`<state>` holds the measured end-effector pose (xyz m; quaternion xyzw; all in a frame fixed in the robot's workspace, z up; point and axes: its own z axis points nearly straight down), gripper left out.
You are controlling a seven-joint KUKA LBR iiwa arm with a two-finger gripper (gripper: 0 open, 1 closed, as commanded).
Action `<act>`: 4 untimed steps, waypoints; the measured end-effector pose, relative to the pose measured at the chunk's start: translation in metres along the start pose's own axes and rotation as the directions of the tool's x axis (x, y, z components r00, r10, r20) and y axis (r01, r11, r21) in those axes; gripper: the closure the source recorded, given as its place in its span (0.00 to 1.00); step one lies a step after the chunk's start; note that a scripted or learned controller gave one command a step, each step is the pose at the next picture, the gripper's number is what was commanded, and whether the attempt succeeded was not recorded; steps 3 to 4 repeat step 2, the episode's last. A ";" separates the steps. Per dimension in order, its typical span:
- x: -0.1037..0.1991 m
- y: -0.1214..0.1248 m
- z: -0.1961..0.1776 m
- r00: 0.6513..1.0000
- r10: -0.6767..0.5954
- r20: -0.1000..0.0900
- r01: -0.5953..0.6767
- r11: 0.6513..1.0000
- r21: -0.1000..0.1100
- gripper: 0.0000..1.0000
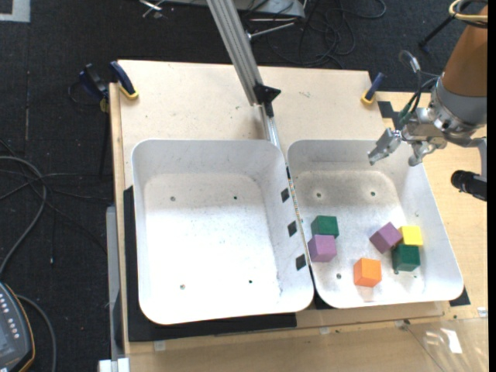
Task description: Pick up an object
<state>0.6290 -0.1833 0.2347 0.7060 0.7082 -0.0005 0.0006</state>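
Arm poised over the right bin's far corner

The gripper [401,148] hangs above the right bin [434,231] rim, its fingers [381,150] spread apart, holding nothing. Well apart from them, at the near end, lie six blocks: green block [326,225], purple block [322,247], orange block [367,272], another purple, yellow, dark green.

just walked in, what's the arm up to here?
The arm's gripper hangs over the back edge of the right bin, open and holding nothing. Six blocks sit toward the front of that bin: green, light purple, orange, purple, yellow and dark green. None has been picked up yet.
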 end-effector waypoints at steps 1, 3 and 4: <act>-0.005 -0.016 0.126 1.000 0.004 -0.003 -0.004 1.000 0.008 0.00; -0.030 -0.064 0.140 1.000 0.007 -0.001 -0.007 1.000 0.003 0.00; -0.030 -0.064 0.140 1.000 0.007 -0.001 -0.007 1.000 0.003 0.00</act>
